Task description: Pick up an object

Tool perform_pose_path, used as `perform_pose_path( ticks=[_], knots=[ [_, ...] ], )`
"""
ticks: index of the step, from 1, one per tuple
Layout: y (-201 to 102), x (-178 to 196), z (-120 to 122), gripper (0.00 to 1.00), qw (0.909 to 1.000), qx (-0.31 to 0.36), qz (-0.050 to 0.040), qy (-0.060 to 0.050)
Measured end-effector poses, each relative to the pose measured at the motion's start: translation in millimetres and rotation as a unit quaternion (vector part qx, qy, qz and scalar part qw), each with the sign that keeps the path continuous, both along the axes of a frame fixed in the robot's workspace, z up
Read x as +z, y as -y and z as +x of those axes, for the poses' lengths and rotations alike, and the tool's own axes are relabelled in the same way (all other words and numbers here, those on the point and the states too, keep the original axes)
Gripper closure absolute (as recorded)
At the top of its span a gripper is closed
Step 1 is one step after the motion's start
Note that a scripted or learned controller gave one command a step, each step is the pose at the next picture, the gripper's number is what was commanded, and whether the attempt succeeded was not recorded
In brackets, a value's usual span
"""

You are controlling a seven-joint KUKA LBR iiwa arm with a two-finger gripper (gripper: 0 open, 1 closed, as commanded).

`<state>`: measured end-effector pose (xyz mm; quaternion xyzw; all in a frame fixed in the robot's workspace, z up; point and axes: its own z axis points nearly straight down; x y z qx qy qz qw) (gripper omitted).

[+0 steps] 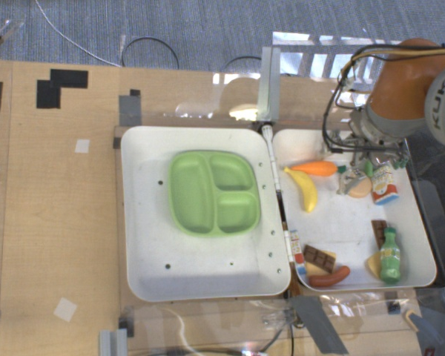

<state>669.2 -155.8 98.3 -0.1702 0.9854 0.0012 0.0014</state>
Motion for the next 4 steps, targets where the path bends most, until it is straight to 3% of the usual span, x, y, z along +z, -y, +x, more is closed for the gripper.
perform_pose_path(
  ticks=[1, 2, 3, 4],
  knots=[
    [-77.3, -9.6, -1.3, 0.00, 0.9997, 0.026, -0.0004, 0.005],
    [-56.2, -9.3, -31.7, 0.00, 0.9980, 0.064, -0.0018, 0.005],
    [-71.4, -9.7, -10.0, 0.00, 0.9995, -0.030, -0.0006, 0.005],
    [-65.1, -8.7, -49.1, 0.00, 0.9993, -0.038, -0.0007, 0.005]
  ],
)
